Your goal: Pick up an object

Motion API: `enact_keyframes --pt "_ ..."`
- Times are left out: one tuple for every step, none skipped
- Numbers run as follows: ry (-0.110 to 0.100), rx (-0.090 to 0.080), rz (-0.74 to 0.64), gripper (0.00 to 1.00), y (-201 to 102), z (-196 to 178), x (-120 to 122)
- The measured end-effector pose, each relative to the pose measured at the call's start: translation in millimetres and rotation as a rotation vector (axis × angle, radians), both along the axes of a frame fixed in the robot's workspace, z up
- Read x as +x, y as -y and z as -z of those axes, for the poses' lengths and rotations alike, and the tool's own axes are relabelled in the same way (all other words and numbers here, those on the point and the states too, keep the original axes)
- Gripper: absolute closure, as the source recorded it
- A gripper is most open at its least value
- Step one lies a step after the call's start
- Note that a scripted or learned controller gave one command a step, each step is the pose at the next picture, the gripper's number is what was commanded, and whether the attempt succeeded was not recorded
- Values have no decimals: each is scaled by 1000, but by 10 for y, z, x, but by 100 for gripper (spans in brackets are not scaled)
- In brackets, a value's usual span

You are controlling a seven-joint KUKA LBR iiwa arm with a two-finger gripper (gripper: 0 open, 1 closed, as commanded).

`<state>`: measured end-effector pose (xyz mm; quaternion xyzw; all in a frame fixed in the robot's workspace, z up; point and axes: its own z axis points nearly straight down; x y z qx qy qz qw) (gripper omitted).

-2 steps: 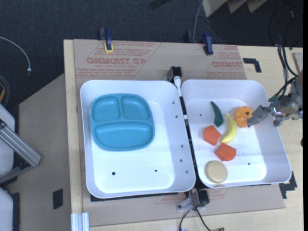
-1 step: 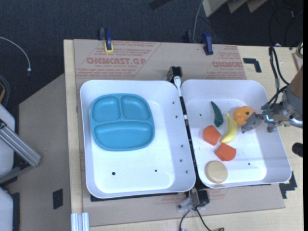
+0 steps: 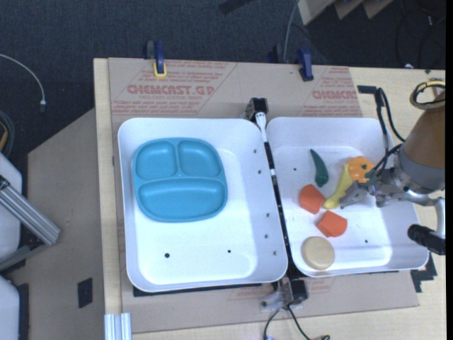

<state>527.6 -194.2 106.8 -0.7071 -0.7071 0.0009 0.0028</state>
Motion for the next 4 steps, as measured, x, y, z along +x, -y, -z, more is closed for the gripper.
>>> enact_keyframes --pt "1 -1 0 0 -5 232 -3" --pt "5 -3 0 100 -1 116 4" --pt "8 -5 0 100 -2 -331 -69" --pt "12 -6 -1 100 -44 -946 -100"
